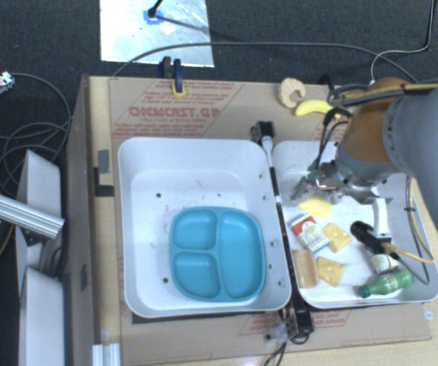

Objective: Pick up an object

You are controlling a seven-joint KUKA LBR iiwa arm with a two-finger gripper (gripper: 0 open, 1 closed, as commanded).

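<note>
- Red print on the cardboard sheet [226,97] reads "CHEMCAST GP" (up and left of the fingers [317,187]).
- The yellow wedge [315,207], smooth and cheese-like, lies in the right bin [426,279] just below the fingers. I cannot tell whether they are apart or together.
- A red-and-white packet [304,226] sits just past the wedge, and a glossy green bottle [386,283] lies well apart.

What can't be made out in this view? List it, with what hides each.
1. Camera view: the right bin's far right corner, covered by the arm.
2. Camera view: the yellow wedge's upper edge, under the gripper; whether they touch, cannot tell.
3. Camera view: print on the red-and-white packet, too small to read.
4. Camera view: the banana's right end, hidden by the arm.
</note>
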